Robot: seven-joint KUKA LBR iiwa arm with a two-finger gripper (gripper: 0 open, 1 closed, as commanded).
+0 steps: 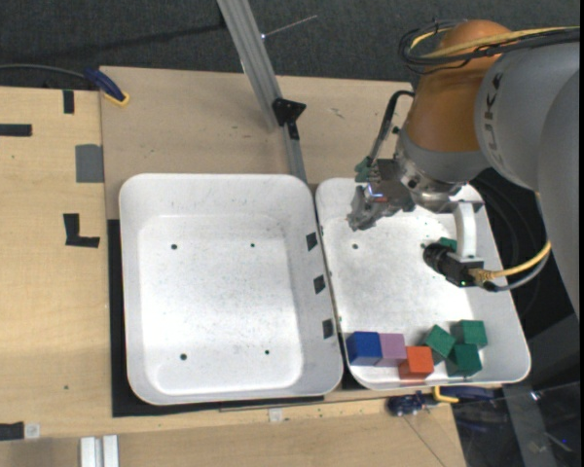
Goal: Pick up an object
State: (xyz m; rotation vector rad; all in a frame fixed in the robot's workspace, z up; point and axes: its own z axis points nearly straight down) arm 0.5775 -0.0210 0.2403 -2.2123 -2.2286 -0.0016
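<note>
Several small blocks lie along the near edge of the right bin point(389, 270): a blue block point(365, 347), a pale purple block point(393, 346), an orange block point(419, 361) and green blocks point(457, 346). My gripper point(363, 212) hangs over the far left part of that bin, well away from the blocks. Nothing shows between its fingers, and the view does not reveal how far apart they stand.
The left bin point(219, 285) sits beside the right one, with black clips on the shared rim. A slanted metal rod point(258, 56) crosses the back of the bench. The grey arm with its orange band point(457, 105) covers the right bin's far right corner.
</note>
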